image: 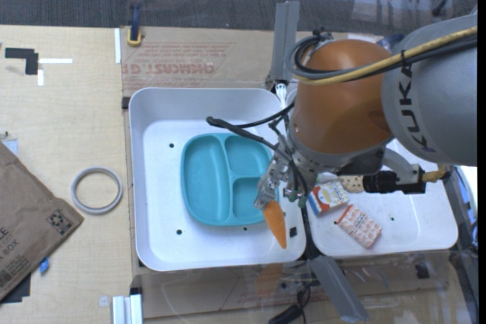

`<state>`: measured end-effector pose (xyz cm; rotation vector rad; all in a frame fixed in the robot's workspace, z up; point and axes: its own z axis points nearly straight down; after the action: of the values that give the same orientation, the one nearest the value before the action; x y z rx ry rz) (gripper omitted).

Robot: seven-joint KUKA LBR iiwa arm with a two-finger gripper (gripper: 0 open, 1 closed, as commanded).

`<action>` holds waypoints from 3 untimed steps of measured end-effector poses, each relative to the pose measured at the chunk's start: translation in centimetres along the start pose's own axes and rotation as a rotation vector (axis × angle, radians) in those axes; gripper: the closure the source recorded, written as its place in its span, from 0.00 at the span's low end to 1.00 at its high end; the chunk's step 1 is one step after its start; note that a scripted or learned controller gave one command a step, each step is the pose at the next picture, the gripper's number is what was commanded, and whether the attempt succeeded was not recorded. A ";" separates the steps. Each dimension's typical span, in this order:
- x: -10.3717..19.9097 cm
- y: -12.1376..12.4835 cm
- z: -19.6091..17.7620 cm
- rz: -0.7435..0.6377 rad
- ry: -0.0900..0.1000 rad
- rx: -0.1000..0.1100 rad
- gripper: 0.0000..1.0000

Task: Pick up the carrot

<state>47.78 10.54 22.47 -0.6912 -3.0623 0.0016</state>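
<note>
Pale wooden bench [61, 125] under two shallow white plastic bins, grey carpet beyond at top of view.

Nearest edge, lower left: corner of brown cardboard box [26, 228] with printed label, lying on bench. Just beyond it, ring of pale tape [96, 189], flat on wood, apart from left white bin [144, 186].

Inside left bin: turquoise three-compartment plastic plate [220, 178], roughly centred, flat on bin floor. At plate's near right edge, small orange carrot [275, 224], pointed end down toward bin's near right corner, upper end up at gripper [273, 190]. Carrot appears pinched at its top between gripper's two fingers, jaws narrow around it; lower part overlapping bin rim between the two bins. Contact with bin floor: cannot tell.

Right white bin [425, 228]: red-and-white small carton [331, 196] near left side, just beside gripper; orange-patterned flat packet [358, 226] a little nearer, lying tilted.

Above both: grey arm [433, 110] with large orange band [342, 99], entering from right, covering junction of bins; black and yellow cables looped over it.

Far side: flattened cardboard sheet [190, 61] with red print behind left bin, black tape marks at far left of bench.
</note>
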 end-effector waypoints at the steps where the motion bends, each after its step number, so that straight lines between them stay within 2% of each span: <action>1: -4.7 -3.8 -4.7 -0.356 -0.005 -0.002 1.00; 2: -4.8 -3.7 -5.6 -0.351 -0.006 -0.004 1.00; 3: -0.8 -1.5 -21.1 -0.409 -0.005 -0.002 1.00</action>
<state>47.91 8.86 43.58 -0.0545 -3.1441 -0.0006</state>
